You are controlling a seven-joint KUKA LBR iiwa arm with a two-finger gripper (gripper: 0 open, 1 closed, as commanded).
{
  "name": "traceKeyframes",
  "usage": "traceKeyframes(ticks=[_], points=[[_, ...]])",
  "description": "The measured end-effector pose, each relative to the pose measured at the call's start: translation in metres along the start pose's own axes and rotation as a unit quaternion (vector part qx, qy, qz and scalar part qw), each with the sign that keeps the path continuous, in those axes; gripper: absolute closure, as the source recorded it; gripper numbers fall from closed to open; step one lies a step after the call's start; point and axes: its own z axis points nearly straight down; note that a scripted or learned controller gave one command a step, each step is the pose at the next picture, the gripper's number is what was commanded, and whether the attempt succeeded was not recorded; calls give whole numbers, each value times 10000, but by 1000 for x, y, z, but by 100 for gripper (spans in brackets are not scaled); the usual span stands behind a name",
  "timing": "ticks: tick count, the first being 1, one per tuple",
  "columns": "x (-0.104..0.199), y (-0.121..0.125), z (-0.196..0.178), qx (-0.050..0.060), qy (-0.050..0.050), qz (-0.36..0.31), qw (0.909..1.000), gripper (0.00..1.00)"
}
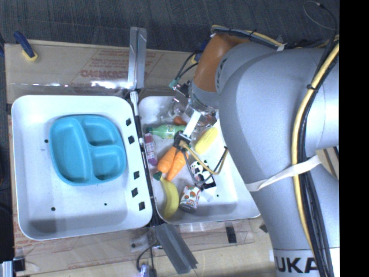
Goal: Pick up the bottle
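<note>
Bottle [163, 132], green translucent plastic with a white cap, lies on its side at the far-left of the right bin [230, 203], beside the divider. Gripper [185, 138] hangs just right of it above the carrots [172, 161]; can't tell its state. Come down across the round body, not along it: smooth plastic will roll, and the clutter crowds the near side.
</note>
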Motion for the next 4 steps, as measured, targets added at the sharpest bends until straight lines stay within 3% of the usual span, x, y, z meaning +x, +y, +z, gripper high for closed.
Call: traceKeyframes(ticks=[1, 2, 3, 4], points=[[1, -1, -10, 13, -6, -36, 10000, 100], [1, -1, -10, 16, -6, -41, 10000, 0], [1, -1, -20, 19, -17, -72, 10000, 100], [2, -1, -20, 24, -16, -77, 10000, 0]])
